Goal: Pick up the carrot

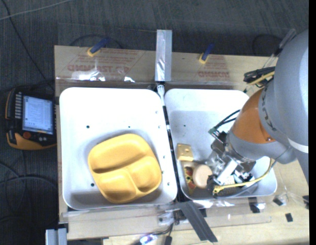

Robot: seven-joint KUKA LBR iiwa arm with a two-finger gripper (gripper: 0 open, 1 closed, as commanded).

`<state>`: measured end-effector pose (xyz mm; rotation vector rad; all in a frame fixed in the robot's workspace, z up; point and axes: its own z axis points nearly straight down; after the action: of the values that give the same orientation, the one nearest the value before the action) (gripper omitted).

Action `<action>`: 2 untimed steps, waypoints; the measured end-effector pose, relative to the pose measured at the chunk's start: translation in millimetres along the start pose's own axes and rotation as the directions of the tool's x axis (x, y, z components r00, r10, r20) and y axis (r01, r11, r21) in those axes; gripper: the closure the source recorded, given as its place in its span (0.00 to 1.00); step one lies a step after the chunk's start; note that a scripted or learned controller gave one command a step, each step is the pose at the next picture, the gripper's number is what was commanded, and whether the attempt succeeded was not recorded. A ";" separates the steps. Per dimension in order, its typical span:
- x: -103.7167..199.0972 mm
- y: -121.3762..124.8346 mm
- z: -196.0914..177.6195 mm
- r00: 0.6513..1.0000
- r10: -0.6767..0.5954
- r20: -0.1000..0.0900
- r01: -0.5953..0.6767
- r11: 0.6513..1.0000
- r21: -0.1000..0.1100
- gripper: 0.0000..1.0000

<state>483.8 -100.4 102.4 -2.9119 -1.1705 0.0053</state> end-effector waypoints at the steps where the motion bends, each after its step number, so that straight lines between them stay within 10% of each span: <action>1: 57.7 7.9 -80.5 0.993 -0.118 0.004 0.118 0.993 -0.003 1.00; 2: 41.0 78.5 -178.7 0.996 -0.089 0.004 0.089 0.996 -0.004 1.00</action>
<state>568.4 -129.0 280.7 -2.8615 -1.3011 0.0083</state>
